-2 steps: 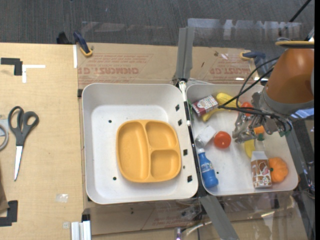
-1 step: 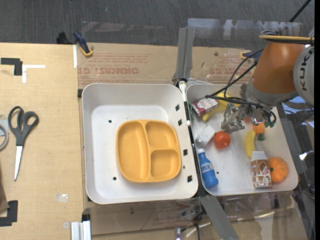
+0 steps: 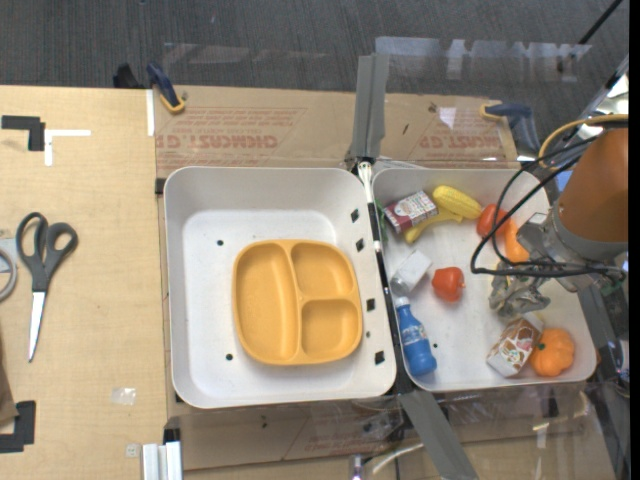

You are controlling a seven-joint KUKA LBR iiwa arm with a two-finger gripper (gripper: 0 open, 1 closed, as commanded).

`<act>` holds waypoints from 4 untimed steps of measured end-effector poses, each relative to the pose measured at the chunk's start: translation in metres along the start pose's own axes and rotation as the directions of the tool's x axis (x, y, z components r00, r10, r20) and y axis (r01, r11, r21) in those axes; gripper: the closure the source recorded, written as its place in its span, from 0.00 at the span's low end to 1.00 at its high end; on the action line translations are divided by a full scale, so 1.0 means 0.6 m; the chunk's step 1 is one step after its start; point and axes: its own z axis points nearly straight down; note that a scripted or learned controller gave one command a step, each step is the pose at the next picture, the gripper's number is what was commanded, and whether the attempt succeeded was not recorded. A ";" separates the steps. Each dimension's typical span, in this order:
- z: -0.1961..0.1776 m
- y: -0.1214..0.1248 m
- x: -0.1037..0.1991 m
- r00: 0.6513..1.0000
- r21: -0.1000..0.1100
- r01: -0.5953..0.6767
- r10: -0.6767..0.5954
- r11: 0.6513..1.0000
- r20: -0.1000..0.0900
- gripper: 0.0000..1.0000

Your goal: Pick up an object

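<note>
Hanging claw [image 3: 516,293], finger state unclear, just left-above juice pouch [image 3: 513,348] and orange pumpkin [image 3: 554,352].

You are looking down on two white bins side by side. The left bin [image 3: 190,268] holds a yellow divided tray [image 3: 297,301]. The right bin [image 3: 460,353] holds a banana [image 3: 452,208], a red pepper [image 3: 448,282], a blue bottle [image 3: 413,340], a small carton [image 3: 513,347] and an orange pumpkin [image 3: 554,351] touching it. The arm [image 3: 598,193] reaches over the right bin's far side, with the gripper [image 3: 517,293] just above the carton. Scissors [image 3: 42,258] lie on the bench [image 3: 80,368], well to the left.
</note>
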 end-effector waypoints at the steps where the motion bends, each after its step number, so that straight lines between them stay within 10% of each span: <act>1: -0.001 0.000 -0.002 1.000 0.002 0.001 -0.001 1.000 0.003 0.00; 2: 0.000 0.098 -0.020 0.988 0.001 -0.157 0.157 0.988 0.005 0.00; 3: -0.015 0.098 -0.023 0.988 0.002 -0.154 0.154 0.988 0.005 1.00; 4: 0.003 0.146 -0.100 0.894 -0.001 -0.448 0.448 0.894 -0.002 1.00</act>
